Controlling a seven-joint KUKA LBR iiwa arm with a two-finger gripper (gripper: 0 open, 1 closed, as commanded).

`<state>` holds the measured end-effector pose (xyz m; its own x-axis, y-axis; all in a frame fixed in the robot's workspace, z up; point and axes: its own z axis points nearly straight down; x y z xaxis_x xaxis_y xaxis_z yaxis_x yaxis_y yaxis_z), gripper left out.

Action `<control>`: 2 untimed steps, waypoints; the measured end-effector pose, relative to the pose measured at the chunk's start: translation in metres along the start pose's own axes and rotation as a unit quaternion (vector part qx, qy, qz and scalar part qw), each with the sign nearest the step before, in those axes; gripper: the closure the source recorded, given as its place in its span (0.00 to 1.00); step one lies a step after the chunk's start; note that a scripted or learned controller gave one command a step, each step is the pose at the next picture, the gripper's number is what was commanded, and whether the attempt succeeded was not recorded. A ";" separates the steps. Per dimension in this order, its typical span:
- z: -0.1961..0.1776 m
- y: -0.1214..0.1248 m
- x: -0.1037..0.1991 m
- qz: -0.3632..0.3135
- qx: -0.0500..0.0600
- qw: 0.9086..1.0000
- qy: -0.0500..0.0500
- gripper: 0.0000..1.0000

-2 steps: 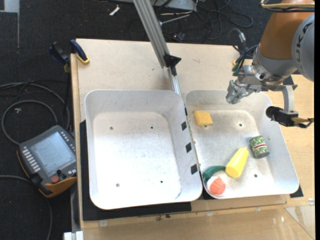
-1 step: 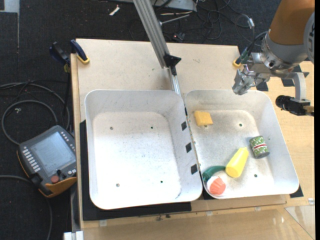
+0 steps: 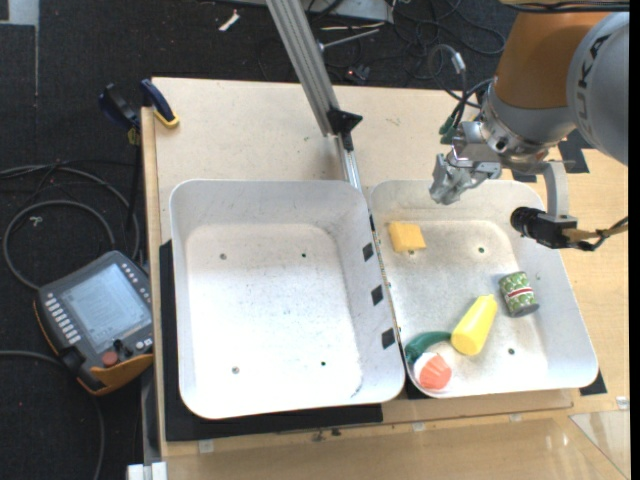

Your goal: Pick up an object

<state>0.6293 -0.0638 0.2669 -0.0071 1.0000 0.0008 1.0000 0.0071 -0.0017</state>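
Note:
The right bin holds a small yellow block near its far left corner, a yellow corn-like piece lying at a slant, a small green can by the right wall, and an orange and green carrot-like piece at the near left corner. My gripper hangs above the far edge of this bin, up and to the right of the yellow block, with nothing seen between its fingers.
The left bin lies beside the right one, sharing a middle wall. A slanted metal post rises behind the bins. A teach pendant sits off the bench at the left.

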 end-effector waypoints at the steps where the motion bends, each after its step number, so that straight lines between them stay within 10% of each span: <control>1: 0.002 -0.006 0.062 -0.001 0.000 1.000 0.001 1.00; 2: 0.001 -0.015 0.111 -0.001 0.000 1.000 0.001 1.00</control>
<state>0.6136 0.0470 0.2665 -0.0083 1.0000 0.0018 1.0000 0.0083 -0.0016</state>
